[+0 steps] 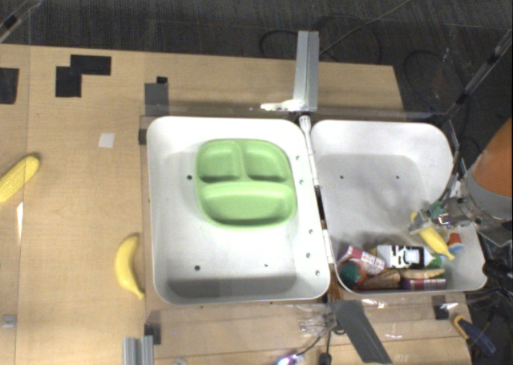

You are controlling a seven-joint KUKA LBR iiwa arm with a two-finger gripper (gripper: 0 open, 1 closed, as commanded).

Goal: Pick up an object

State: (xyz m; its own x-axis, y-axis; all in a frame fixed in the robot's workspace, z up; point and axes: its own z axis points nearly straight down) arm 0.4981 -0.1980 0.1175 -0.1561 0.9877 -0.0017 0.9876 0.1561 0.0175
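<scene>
Table (80,219): light wood, dark carpet behind it, two white bins side by side. I log the right bin (377,155) as my landmark. Against its right wall, the gripper (437,223); I cannot tell how its fingers stand. Touching it, a small yellow banana-shaped object (437,241), tilted. Along the bin's near wall, a heap of packets (385,267). Left of this bin, the left bin (172,259) holds a green divided tray (243,181).

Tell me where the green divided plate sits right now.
The green divided plate lies in the left white bin, toward its far side, close to the divider shared with the right bin.
</scene>
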